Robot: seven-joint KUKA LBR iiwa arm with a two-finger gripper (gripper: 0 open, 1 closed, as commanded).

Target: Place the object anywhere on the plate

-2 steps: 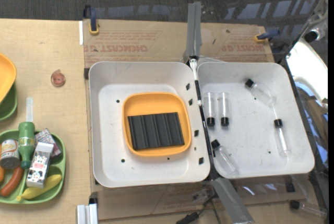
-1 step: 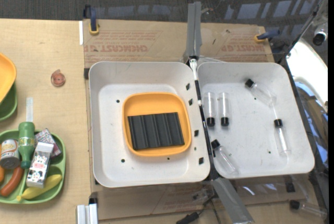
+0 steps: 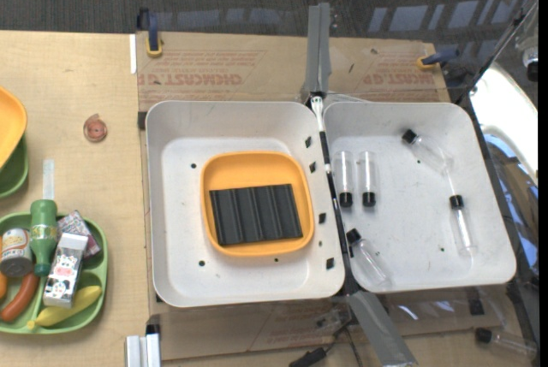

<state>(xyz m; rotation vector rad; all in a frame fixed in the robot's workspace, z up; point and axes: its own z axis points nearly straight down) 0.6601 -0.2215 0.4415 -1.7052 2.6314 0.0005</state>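
Clear vials (image 3: 354, 177) lie beside orange plate (image 3: 256, 204).

Smooth, rounded arm casing (image 3: 503, 103), pale grey and glossy.

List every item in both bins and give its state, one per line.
orange plate: flat in the left bin, carrying a dark ribbed block.
dark ribbed block: lying flat on the plate.
paired tubes: side by side in the right bin, black caps toward the near edge.
upper tube: lying slanted.
right tube: lying near the right wall.
corner tube: lying slanted in the near left corner.
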